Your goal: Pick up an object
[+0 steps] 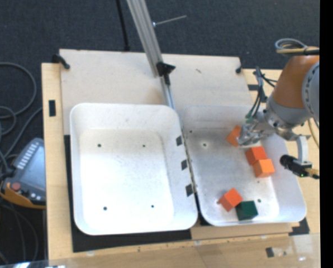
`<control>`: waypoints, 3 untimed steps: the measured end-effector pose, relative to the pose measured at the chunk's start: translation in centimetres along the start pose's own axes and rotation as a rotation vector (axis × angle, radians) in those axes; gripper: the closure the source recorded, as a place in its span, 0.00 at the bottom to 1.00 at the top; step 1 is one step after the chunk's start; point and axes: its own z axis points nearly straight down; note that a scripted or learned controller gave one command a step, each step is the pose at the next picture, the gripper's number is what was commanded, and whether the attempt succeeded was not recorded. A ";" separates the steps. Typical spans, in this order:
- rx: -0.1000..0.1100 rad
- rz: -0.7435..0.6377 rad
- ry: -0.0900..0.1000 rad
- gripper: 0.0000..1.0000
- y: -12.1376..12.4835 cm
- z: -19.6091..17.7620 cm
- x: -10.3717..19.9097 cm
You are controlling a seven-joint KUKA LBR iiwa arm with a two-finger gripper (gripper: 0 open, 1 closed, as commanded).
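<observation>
- Nearest the camera, at the right bin's (pixel 292 202) near edge, lie one dark green block (pixel 247 210) and, touching it on its left, one orange block (pixel 231 199).
- Further in, toward the bin's right side, two more orange blocks sit touching each other in a short row: the upper orange block (pixel 255 154) and the lower orange block (pixel 264 167).
- A fourth orange piece, the small orange block (pixel 233 135), sits at the gripper's (pixel 246 138) tip, against its left side; whether it lies between the fingers I cannot tell, nor how the fingers stand.
- That makes four orange blocks and one green block, all in the right bin.
- The grey arm with its orange band (pixel 294 85) reaches in from the right, the gripper low over the bin's far half.
- There are two white bins; the left bin (pixel 82 149) shows bare white floor.
- One metal pole (pixel 147 29) slants up from between the bins.
</observation>
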 end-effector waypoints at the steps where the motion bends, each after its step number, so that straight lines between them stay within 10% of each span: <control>1: 0.001 -0.001 0.000 0.00 0.0 0.0 0.0; 2: 0.047 0.017 0.014 0.00 4.4 2.6 -0.5; 3: 0.058 0.010 0.015 1.00 4.3 1.8 -0.5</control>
